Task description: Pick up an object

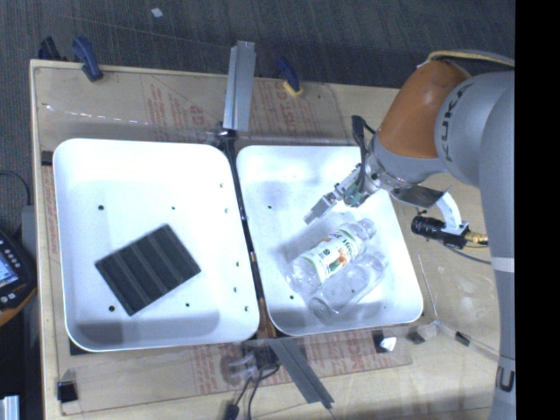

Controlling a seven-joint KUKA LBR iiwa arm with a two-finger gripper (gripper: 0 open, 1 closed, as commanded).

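- Clear plastic is what the two bottles are made of. The bottle with the label is lying on its side in the right bin, toward the 5 o'clock part of it.
- The second clear bottle is lying right beside it, at its 5 o'clock side, and the two are touching. I think they are lying flat because they are round and light, so they are tipping and rolling easily.
- The gripper is hanging over the right bin, at 11 o'clock from the labelled bottle. Nothing is sitting between its fingers. I cannot tell if the fingers are spread or pressed together, because they are small and seen from the side.
- I think the arm is getting ready to go for a bottle, so the pick is not done yet.
- The bottles are see-through on a white floor, so their edges are hard to make out. The caps are hard to find too.
- The dark ridged pad is lying flat in the left bin, at 7 o'clock in it, well apart from the gripper.
- The grey and orange arm is reaching in from 3 o'clock, and part of it is cut off at the picture's side.
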